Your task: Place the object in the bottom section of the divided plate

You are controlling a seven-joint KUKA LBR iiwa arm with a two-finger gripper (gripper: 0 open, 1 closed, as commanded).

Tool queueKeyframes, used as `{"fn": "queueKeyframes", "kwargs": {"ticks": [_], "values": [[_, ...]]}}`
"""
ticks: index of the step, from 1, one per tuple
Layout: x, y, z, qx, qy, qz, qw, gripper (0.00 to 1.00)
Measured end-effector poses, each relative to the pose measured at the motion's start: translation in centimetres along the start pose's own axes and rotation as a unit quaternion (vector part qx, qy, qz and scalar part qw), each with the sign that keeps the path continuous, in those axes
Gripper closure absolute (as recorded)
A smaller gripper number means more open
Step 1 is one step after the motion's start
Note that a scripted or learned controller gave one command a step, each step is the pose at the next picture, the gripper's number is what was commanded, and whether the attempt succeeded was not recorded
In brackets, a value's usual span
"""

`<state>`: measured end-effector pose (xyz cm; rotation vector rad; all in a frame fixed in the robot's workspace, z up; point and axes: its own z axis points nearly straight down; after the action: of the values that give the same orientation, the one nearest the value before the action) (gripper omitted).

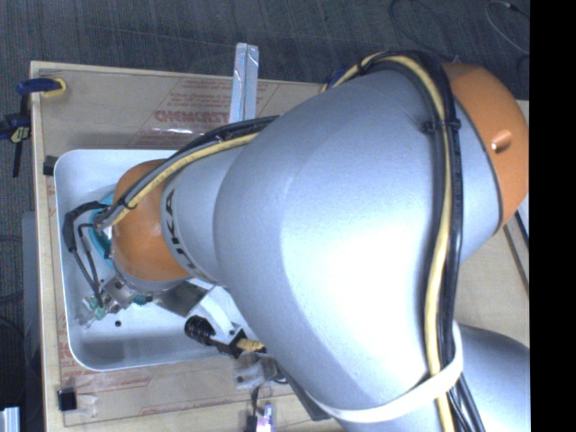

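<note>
**A:** The arm [360, 241] hogs most of the shot: a big grey casing coming in from the right, with a yellow-and-black cable [439, 223] running over it and an orange joint cover [490, 142] at the top right. Under it the worktop [135, 97] has a brownish board with reversed red print. Any luck spotting the object or the divided plate?

**B:** Nope, can't make out either one, so I can't say where the object sits, which way it points or how its long axis runs. The arm covers nearly everything. What I can see is the left white bin [67, 187], with the orange band [139, 232] above the wrist hanging over it.

**A:** And the end effector [97, 306]?

**B:** It's low in that bin near the bottom left corner, with black cables looped beside it. Spread or pressed together, can't tell, it's too small and cluttered. There's a blue clamp [36, 86] on the board's top left corner.
</note>
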<state>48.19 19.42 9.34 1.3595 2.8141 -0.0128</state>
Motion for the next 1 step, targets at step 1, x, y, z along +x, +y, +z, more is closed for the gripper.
{"fn": "queueKeyframes", "kwargs": {"ticks": [1], "values": [[-1.73,4.53,-3.93,0.005,0.009,0.290,0.9569,0.00]]}}
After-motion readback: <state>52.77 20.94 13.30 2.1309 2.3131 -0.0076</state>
